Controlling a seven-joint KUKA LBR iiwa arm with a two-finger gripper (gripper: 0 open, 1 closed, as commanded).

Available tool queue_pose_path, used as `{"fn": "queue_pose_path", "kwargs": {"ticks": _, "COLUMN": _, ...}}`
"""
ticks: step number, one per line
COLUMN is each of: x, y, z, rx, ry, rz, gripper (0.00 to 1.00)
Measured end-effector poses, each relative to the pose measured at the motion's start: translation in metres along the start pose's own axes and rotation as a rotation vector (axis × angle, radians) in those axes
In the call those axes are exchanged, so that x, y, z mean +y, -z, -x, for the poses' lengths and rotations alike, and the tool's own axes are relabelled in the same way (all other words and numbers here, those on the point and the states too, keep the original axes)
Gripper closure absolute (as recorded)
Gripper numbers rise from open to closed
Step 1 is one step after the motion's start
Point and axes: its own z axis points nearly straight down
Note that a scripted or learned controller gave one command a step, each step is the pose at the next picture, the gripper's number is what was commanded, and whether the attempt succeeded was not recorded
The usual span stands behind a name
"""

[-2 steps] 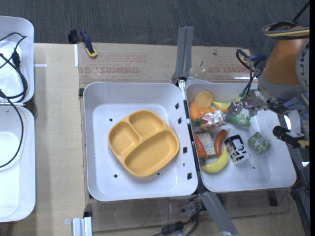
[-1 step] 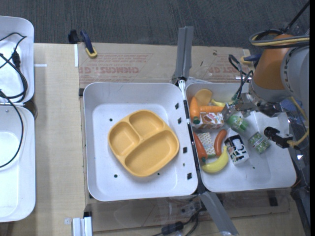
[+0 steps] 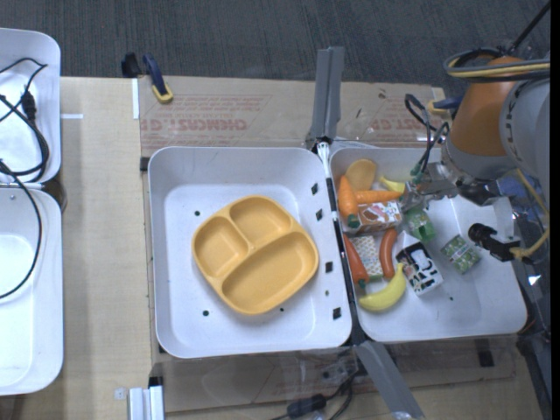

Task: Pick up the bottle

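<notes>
A small green bottle (image 3: 422, 226) lies in the right bin (image 3: 472, 309), among toy food near the bin's middle. My gripper (image 3: 416, 196) hangs just above and slightly behind the bottle, at the end of the grey arm with the orange band (image 3: 481, 116), which reaches in from the right. Its tips are down among the items, close to the bottle and to a red and orange carton (image 3: 378, 217). The wrist hides the tips, and nothing can be seen held in them.
The right bin also holds a carrot (image 3: 347, 195), a sausage (image 3: 388, 254), a banana (image 3: 385, 294), a black and white box (image 3: 422, 269) and a green and white packet (image 3: 459, 254). A yellow divided plate (image 3: 255, 254) lies in the left bin (image 3: 175, 322).
</notes>
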Motion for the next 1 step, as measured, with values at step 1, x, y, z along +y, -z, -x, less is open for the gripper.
{"fn": "queue_pose_path", "kwargs": {"ticks": 1, "x": 0.0077, "y": 0.0813, "z": -0.0409, "rx": 0.018, "ry": -0.111, "rz": -0.007, "gripper": 1.0}}
